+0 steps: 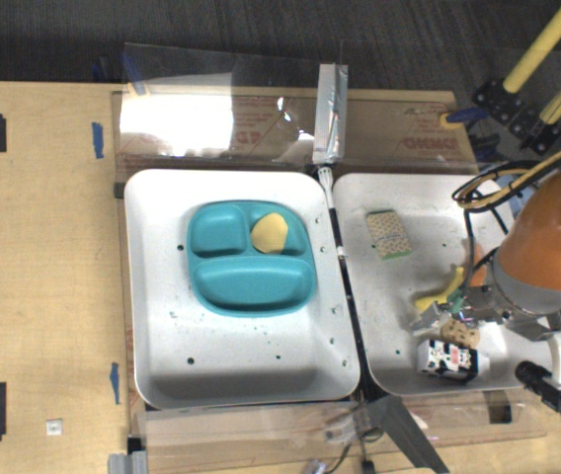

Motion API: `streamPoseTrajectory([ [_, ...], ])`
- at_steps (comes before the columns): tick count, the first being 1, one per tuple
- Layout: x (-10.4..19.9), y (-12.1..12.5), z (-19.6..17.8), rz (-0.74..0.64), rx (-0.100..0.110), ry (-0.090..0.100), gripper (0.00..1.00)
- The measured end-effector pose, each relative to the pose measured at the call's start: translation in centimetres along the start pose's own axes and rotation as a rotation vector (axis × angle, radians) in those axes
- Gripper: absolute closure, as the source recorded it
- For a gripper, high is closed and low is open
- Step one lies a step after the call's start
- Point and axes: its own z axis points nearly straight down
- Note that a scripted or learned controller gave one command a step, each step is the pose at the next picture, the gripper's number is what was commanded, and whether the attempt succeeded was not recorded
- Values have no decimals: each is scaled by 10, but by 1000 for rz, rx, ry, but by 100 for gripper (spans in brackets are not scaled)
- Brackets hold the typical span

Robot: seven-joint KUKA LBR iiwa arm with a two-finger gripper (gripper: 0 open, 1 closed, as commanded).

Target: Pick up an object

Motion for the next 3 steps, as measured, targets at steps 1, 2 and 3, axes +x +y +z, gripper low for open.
streamPoseTrajectory([
  [1,3,85,3,-493,-12,-10,0],
  [2,1,87,-6,-492,-18,-15,100],
  [3,1,86,-5,-492,-16,-14,0],
])
